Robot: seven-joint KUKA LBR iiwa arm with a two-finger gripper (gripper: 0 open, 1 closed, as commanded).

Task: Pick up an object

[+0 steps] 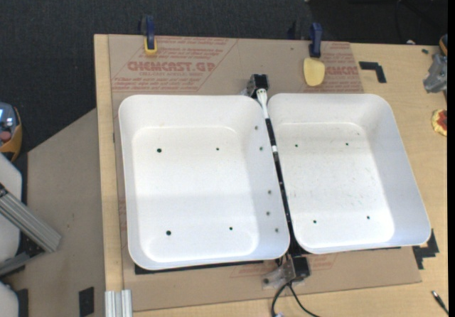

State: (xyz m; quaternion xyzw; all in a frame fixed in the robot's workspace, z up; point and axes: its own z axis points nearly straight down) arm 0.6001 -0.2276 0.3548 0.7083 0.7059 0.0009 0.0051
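Two shallow white bins lie side by side on the bench. The left bin [192, 195] has a white floor with small dark holes near its corners. The right bin [334, 180] has the same holes plus fine dark specks. A thin black-and-white strip [272, 159] runs along the seam where the two bins meet.
The bins rest on a brown cardboard sheet [185, 60] held by two blue clamps [148, 26] at its far edge. A yellowish pad [313, 71] sits beside the right bin's far rim. A small reddish item [440, 121] and a grey part [435, 75] lie at the right edge. Cables [288, 276] hang at the front.
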